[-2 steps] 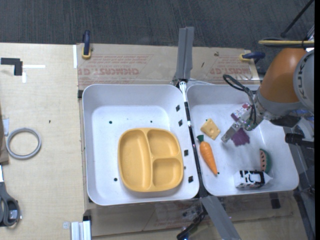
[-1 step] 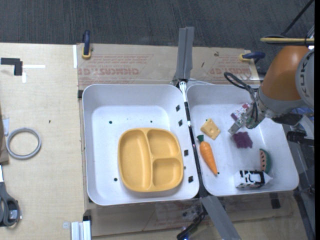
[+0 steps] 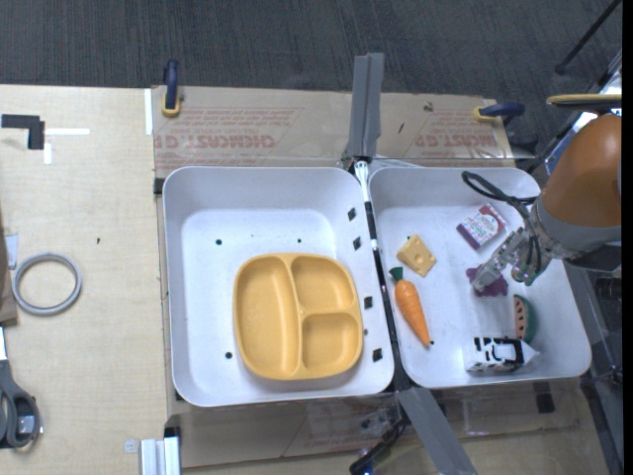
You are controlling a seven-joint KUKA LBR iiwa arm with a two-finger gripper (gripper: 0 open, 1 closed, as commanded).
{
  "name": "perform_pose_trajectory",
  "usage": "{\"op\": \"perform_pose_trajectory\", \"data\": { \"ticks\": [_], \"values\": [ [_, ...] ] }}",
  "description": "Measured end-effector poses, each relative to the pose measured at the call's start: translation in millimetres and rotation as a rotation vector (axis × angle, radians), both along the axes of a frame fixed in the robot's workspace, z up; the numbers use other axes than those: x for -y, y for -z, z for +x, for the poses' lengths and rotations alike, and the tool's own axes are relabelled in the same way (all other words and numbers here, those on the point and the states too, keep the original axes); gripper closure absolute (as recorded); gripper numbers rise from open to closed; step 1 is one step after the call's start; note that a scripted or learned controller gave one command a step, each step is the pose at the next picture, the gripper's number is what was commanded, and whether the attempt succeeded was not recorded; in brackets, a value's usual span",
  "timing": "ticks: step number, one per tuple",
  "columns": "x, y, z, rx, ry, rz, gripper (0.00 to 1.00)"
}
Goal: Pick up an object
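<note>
— So where's the gripper (image 3: 509, 263) now?
— Low in the right bin (image 3: 445, 364), just above a purple toy (image 3: 488, 280), near the pink packet (image 3: 482, 227).
— Holding it?
— Can't tell; whether the fingers are spread or closed is too blurred.
— Why there?
— Probably lining up on that toy; the carrot (image 3: 411, 311) and cheese (image 3: 417, 256) lie well apart.
</note>
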State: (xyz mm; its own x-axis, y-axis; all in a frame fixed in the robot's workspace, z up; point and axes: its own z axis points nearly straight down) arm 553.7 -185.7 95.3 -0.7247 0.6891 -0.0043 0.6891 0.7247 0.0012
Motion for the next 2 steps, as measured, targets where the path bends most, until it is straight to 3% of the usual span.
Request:
{"op": "perform_pose_trajectory", "data": {
  "ticks": [1,2],
  "values": [
    [-56.7,-98.9,51.5,-0.002,0.295,0.001,1.0],
    [-56.7,-98.8,51.4,-0.002,0.295,0.001,0.0]
  ]
}}
